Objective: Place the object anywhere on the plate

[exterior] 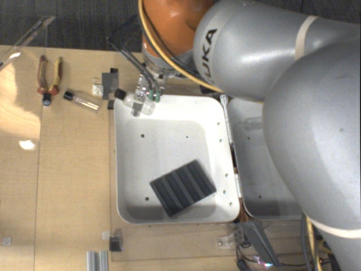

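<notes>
Plainly the gripper (144, 96) hangs over the left bin's (130, 168) far left corner, a small pale thing (137, 105) at its tip; whether it is gripped I cannot tell. The dark ribbed plate (183, 188) lies by the bin's near wall. A loose hold could drop the thing short of it.

A robotics lab: beside the KUKA arm (254, 49), two white bins (127, 168) sit on a wooden bench (62, 179), pliers (49, 79) lying left of them.
</notes>
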You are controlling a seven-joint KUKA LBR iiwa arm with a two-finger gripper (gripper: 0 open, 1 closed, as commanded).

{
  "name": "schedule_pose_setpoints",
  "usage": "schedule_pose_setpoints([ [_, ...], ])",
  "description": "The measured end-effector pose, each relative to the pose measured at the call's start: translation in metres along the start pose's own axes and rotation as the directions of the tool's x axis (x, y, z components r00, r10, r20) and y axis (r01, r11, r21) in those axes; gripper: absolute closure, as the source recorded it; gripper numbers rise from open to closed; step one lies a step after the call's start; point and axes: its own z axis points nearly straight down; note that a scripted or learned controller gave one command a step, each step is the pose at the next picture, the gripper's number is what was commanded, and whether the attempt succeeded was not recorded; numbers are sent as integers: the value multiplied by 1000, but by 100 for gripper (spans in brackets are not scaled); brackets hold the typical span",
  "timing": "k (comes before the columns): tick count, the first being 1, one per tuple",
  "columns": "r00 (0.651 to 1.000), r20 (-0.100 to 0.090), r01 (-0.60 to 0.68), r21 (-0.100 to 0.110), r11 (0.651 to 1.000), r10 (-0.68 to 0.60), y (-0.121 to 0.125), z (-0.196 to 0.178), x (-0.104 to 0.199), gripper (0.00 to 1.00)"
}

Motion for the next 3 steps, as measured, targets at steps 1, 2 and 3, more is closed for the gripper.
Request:
schedule_pose_setpoints([
  [1,1000,6,1,-7,1000,-1,2,-13,-1,100],
  [2,978,-5,-211,6,978,211,-3,78,5,100],
  [3,1000,1,4,0,1000,-4,-1,-36,3,100],
])
